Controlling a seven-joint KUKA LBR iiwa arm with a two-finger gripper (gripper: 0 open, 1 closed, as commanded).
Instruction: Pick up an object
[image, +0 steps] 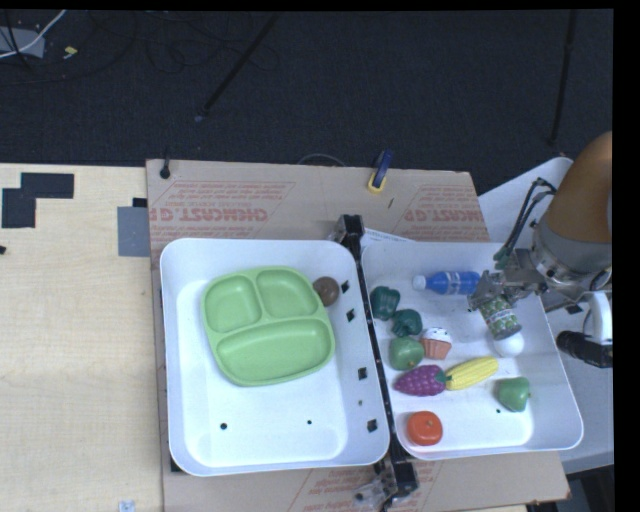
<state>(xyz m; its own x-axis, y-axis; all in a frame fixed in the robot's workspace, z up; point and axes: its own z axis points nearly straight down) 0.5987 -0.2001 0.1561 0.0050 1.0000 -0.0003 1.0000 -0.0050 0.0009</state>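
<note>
White bins sit side by side on a sheet of brown cardboard. The left bin holds a green plate with three parts. A small brown ball rests just beside the plate, at its top right corner.

The right bin holds lots of toy food. Near its left wall are two dark green toys, one below the other. Under them sits a green apple, and a little cupcake is just beside it. A bunch of purple grapes lies next to a yellow corn cob. They touch end to end. An orange tomato sits near the front of the bin. A green pepper sits to the right of the corn. A blue and white bottle lies on its side near the back of the bin.

The grey arm comes in from the right. Its gripper is low over the right bin, and its tips are pinched on a small jar with a green label. The jar tilts a bit. A white round thing lies just under the jar.
</note>
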